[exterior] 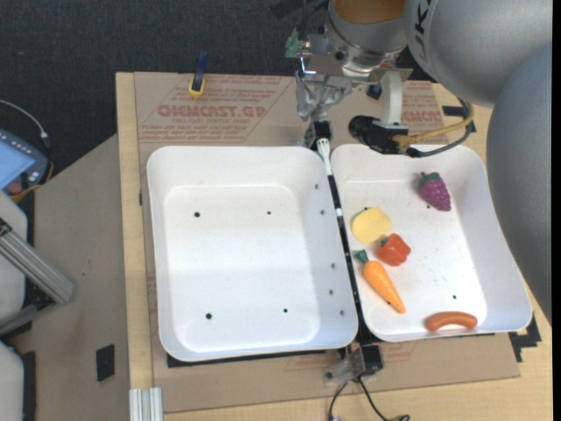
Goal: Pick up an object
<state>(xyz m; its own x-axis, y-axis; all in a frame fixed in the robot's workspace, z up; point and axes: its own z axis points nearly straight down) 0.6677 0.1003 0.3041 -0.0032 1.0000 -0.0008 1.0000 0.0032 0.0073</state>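
Gripper (317, 105) up at top centre, above the bins' far edge, aperture impossible to tell, nothing visibly held. Right bin (491, 261): purple grapes (435, 191) upper right, yellow lemon (371, 224) touching red pepper (394, 250), carrot (384, 285) below, orange sausage (452, 322) at bottom. Left bin (166, 235) alongside.
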